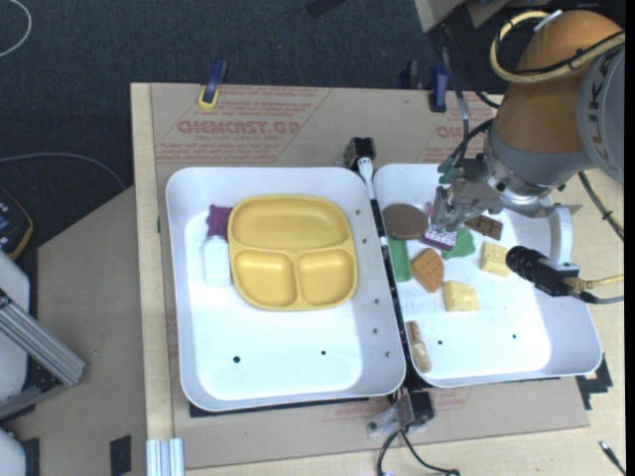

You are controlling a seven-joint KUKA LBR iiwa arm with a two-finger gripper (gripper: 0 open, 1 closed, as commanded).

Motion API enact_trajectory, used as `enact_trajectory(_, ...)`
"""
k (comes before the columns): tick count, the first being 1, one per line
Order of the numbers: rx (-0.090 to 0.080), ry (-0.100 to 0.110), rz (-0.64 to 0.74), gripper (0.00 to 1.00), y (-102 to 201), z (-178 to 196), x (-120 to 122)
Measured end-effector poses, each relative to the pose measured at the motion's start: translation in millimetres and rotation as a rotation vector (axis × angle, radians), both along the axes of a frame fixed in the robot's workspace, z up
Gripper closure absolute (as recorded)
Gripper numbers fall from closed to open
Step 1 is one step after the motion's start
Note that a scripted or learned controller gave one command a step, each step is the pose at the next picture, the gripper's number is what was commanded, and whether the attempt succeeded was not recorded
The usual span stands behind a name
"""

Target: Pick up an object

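Observation:
My gripper (pixel 446 218) hangs low over the back left part of the right bin (pixel 516 350). Directly under its tip lies a small purple-and-pink item (pixel 442 238), partly covered by the gripper. Around it sit a brown round piece (pixel 402 220), a green strip (pixel 399 261), an orange-brown cracker (pixel 428 269) and a dark brown bar (pixel 486 227). Two pale yellow cubes (pixel 459 296) (pixel 494 258) lie a little nearer the front. Whether the gripper touches the purple item is hidden by the wrist.
A tan stick (pixel 418 345) lies by the right bin's left wall. The left bin (pixel 278 365) holds a yellow divided plate (pixel 293 251), a purple item (pixel 218 219) and a white bottle (pixel 215 261). A black cable plug (pixel 531 266) hangs over the right bin.

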State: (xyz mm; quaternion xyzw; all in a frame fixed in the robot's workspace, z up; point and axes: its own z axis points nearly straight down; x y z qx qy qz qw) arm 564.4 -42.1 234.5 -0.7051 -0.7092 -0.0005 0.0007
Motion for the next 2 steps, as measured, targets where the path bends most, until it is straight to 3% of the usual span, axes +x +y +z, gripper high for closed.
enact_trajectory(1, -0.002, 0.003, -0.007, 1.00, -11.7, -15.8, 7.8)
enact_trajectory(2, -0.001, 0.002, -0.004, 1.00, 1.4, -15.5, 6.8)
